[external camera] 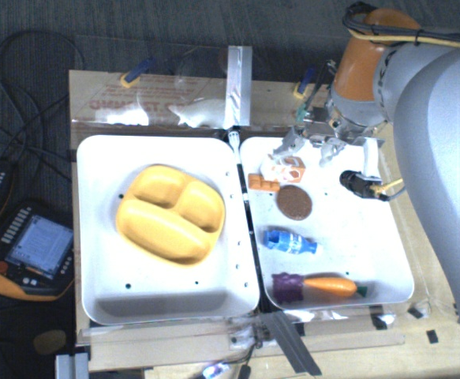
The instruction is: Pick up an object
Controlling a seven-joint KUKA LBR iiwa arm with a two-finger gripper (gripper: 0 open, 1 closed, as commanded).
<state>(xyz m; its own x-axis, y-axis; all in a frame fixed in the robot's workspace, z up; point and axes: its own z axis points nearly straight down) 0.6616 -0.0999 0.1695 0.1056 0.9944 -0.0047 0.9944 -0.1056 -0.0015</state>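
Note:
My gripper hangs over the far end of the right bin, open, with nothing between its fingers. Just below its left finger lies a small white and orange box. An orange block sits beside that box, and a brown disc lies in front of it. A blue bottle lies on its side in the middle of the bin. At the near edge lie a carrot and a purple piece, touching end to end.
The left bin holds a large yellow bread-shaped lump. A dividing rim separates the two bins. Crumpled clear plastic lies behind the left bin. Handheld controllers rest off the bench at the left.

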